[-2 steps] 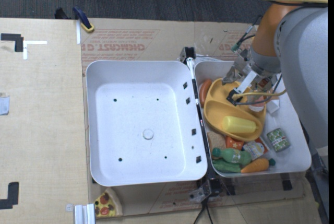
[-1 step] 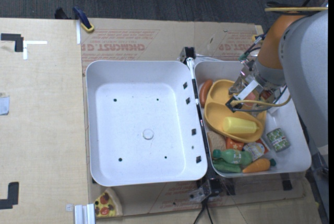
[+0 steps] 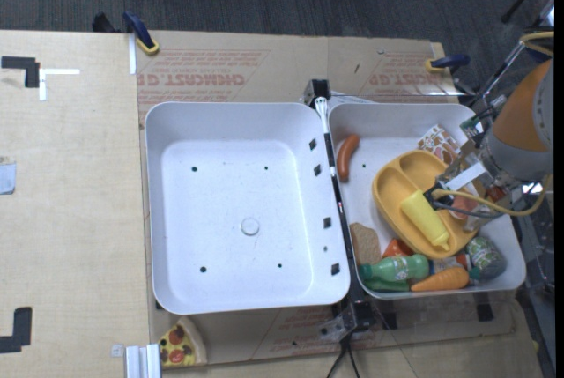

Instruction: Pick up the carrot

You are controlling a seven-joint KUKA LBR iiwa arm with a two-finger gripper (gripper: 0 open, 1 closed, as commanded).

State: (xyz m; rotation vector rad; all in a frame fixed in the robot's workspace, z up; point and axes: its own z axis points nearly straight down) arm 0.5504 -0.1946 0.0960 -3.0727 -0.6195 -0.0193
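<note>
1. Carrot (image 3: 441, 280): orange, tapered toy piece lying flat along the near wall of the right bin (image 3: 414, 295), toward its near right corner. Judged light, rigid, smooth plastic, so liable to slip or roll under a poor pinch.
2. Hold: best taken across the thicker middle, jaws closing far-to-near; the near wall leaves little room for the near finger.
3. Green bottle (image 3: 394, 272): lies just left of the carrot, touching or nearly so; it blocks a lengthwise approach.
4. Green round item (image 3: 484, 255): sits just beyond the carrot's right end.
5. Yellow dish (image 3: 414, 196): farther in, carrying a yellow block (image 3: 425, 218).
6. Gripper (image 3: 438, 195): over the dish, well apart from the carrot; finger state cannot be told.
7. Left bin (image 3: 172, 129): white, beside the right one.
</note>
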